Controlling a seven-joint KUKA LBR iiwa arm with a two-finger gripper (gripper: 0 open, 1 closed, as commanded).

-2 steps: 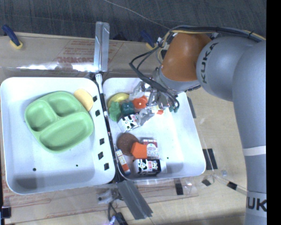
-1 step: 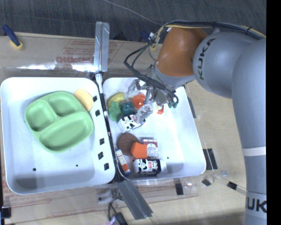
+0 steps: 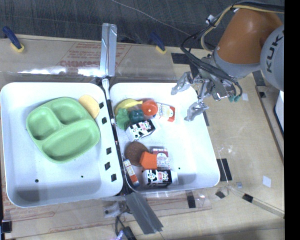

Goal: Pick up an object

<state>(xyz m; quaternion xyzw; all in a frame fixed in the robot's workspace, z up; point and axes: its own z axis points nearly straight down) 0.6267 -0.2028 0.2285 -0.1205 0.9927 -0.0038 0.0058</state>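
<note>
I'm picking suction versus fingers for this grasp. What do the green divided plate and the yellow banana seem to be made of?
Green divided plate: likely molded plastic, with a smooth, even colour and a soft matte sheen.
Yellow banana: probably toy plastic, uniformly yellow and slightly glossy; too small to be sure.
Both look rigid.

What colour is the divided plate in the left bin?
Light green; the divided plate shows plainly in the camera view.

Green divided plate (image 3: 63,127) in left white bin (image 3: 10,149), yellow piece (image 3: 89,104) touching its upper right edge. Blue clamps (image 3: 12,39) on tabletop (image 3: 245,149) rear edge. Black tape bits (image 3: 224,169) right of bins.
</note>
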